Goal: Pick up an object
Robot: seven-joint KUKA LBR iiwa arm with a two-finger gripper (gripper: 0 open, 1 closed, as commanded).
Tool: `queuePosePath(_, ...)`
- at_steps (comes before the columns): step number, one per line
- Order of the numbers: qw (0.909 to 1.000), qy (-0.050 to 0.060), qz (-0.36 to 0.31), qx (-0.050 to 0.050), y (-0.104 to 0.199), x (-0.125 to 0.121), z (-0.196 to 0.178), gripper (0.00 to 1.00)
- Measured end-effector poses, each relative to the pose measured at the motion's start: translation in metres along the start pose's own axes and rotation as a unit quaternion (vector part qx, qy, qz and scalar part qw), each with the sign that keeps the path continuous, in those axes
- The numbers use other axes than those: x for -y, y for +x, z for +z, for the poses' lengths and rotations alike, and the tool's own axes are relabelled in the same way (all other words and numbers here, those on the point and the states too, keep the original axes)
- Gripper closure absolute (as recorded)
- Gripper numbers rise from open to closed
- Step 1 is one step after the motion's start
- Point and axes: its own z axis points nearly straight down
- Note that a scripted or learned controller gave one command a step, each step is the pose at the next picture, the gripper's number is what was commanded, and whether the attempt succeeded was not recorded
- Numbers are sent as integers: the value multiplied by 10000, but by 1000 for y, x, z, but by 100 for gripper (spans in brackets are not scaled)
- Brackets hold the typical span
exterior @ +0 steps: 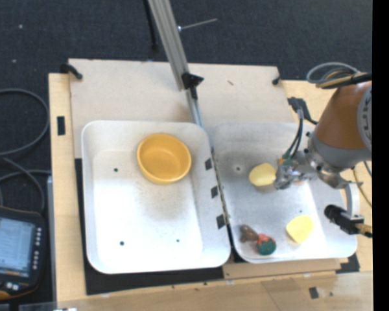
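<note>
Over the right bin [236, 138], near its right edge, the pincer [284, 175] hangs low; whether it is spread or pressed together cannot be told. Just beside it, toward the bin's middle, lies a pale yellow lump [262, 174], seemingly touching the tip. A yellow wedge [299, 228] sits toward the near right corner, a small brown, red and green piece [258, 240] by the near edge. An orange bowl [164, 158] rests in the left bin [97, 238].
</note>
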Motion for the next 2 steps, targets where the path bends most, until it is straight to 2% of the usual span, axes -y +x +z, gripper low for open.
queuePosePath(1, 10000, -14, -27, 2, -3, -1, -65, 100)
queuePosePath(2, 10000, 13, -28, -7, -4, -2, -81, 100)
